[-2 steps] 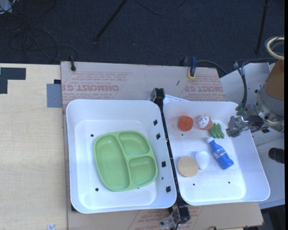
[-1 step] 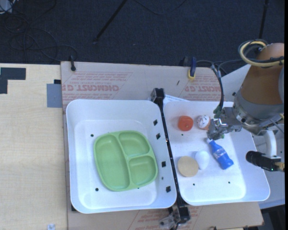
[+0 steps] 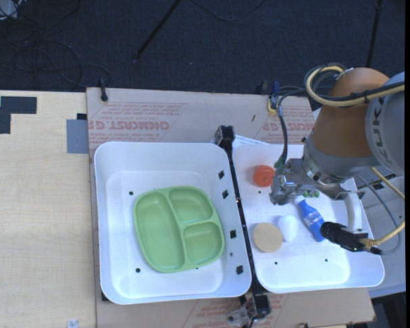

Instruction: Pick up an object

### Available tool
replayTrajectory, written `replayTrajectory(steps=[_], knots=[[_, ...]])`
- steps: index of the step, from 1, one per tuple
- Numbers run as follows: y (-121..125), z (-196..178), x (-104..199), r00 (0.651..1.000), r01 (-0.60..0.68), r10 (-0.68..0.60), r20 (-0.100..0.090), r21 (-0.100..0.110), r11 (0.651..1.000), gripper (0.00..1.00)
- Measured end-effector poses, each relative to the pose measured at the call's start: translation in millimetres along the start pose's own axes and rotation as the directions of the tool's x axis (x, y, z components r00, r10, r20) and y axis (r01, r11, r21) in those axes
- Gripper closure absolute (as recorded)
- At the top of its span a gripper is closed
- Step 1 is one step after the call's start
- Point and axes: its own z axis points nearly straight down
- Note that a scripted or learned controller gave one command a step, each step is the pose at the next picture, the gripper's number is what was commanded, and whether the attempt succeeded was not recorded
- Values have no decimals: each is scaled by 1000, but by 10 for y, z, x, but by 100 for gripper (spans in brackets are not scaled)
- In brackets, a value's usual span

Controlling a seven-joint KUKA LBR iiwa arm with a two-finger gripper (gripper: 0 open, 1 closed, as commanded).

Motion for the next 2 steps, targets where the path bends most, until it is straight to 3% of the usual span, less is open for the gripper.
replayTrajectory(steps=[1, 2], knots=[[31, -108, 514, 1000, 1, -1, 1, -3, 1000, 100], [59, 24, 1038, 1000, 0, 0, 2, 1, 1000, 100]])
